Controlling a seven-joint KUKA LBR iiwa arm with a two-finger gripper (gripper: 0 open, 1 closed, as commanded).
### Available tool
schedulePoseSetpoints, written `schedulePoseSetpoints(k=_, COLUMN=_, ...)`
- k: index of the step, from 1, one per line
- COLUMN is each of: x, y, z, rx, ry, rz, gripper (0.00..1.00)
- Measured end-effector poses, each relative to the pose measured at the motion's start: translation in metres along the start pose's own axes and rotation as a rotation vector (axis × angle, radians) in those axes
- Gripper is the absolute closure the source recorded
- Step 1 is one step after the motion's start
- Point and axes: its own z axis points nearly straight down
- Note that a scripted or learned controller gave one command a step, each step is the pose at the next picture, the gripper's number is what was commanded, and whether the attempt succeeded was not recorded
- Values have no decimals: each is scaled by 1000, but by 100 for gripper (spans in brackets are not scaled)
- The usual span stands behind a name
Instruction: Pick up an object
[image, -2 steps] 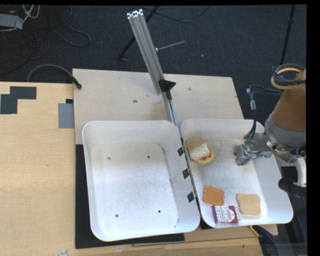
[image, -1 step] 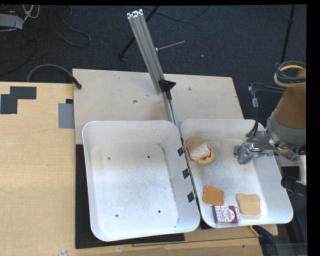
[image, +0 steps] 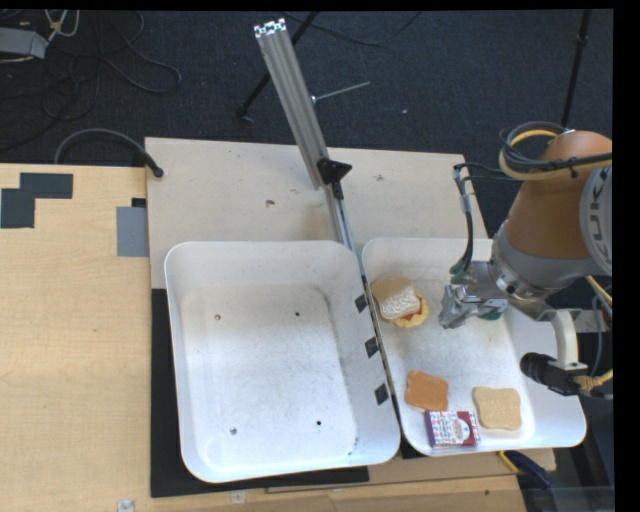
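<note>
Nearest the camera, a small printed packet (image: 450, 429) lies in the right bin (image: 545, 432), beside a tan slice (image: 497, 408) and an orange-brown slice (image: 427, 390). Gripper (image: 455, 310) hangs just right of the sandwich piece (image: 401, 302); its opening cannot be told. Approach stage, judged: next, centre over one item and descend.

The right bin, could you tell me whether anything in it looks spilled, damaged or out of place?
Nothing stands out. The right bin holds a sandwich, an orange slice, a tan slice and a small packet, all lying flat and apart. The claw hangs beside the sandwich.
</note>
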Motion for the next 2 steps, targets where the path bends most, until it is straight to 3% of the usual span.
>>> schedulePoseSetpoints(k=2, x=95, y=38, z=7, rx=-2, ry=-3, rz=1, gripper=100)
